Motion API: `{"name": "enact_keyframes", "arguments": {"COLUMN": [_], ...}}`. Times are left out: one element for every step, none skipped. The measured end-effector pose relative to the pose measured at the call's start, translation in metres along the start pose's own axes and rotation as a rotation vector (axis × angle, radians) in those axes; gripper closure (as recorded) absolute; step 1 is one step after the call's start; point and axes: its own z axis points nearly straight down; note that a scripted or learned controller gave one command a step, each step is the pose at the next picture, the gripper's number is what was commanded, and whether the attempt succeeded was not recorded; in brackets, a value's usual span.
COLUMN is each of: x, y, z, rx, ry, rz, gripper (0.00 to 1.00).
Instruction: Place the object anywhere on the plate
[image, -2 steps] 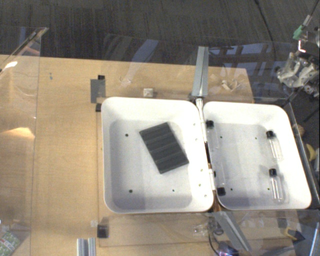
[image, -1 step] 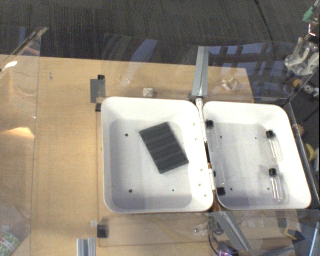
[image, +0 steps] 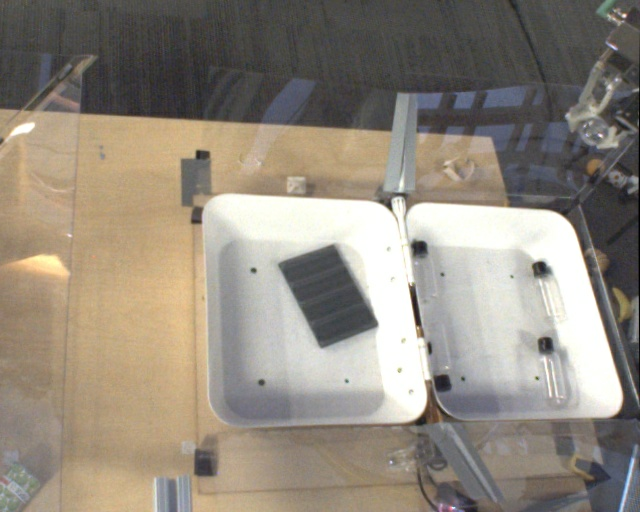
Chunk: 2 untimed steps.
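— What lies in the left bin (image: 215, 330)?
— A dark grey ribbed plate (image: 328, 295), flat and rectangular, long axis running upper left to lower right.
— And the right bin (image: 500, 225)?
— Clear black-capped tubes near its right wall: upper tube (image: 548, 292), lower tube (image: 553, 372), both lengthwise up the frame, caps uppermost.

Bright, even overhead light, fairly sharp view.
Glare patch on the desk (image: 40, 265) at left; pale reflections streak the top; soft shadows line the bins' (image: 300, 215) inner walls.
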Motion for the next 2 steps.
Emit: {"name": "enact_keyframes", "arguments": {"x": [0.0027, 0.0053], "y": [-0.0009, -0.0019], "z": [-0.0091, -0.0187], "rx": [0.001, 0.001], "ry": [-0.002, -0.003], "rz": [-0.009, -0.018], "gripper": [1.00, 1.00]}}
